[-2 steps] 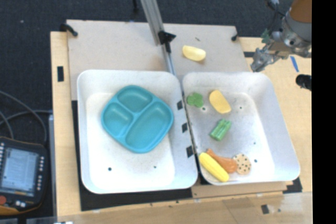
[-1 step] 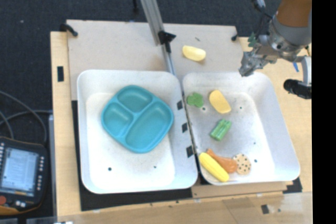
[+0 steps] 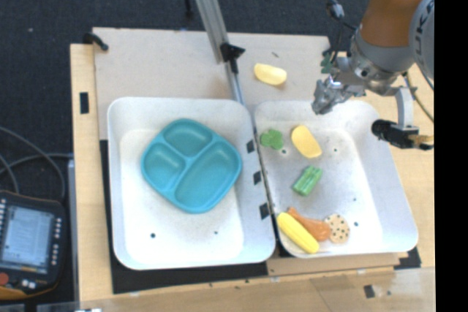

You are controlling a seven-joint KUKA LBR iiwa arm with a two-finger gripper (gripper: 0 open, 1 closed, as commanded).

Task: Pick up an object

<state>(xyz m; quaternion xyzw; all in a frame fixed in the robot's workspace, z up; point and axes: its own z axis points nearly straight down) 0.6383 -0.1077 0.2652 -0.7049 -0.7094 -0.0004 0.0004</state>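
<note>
Nothing is picked up yet. The claw (image 3: 322, 104) hangs over the far edge of the right bin (image 3: 380, 179); whether it is spread I cannot tell. The nearest object, a yellow piece (image 3: 306, 142), lies just below-left of it, untouched.

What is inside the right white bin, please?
In the right white bin: a yellow oval piece, two green pieces, a yellow corn-like piece, an orange piece, partly covered, and a speckled biscuit.

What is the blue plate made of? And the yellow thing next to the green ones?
The blue plate looks like smooth molded plastic: even color, rounded dividers, soft sheen. The yellow piece seems to be plastic toy food, uniform and slightly glossy, though rubber is possible.
</note>
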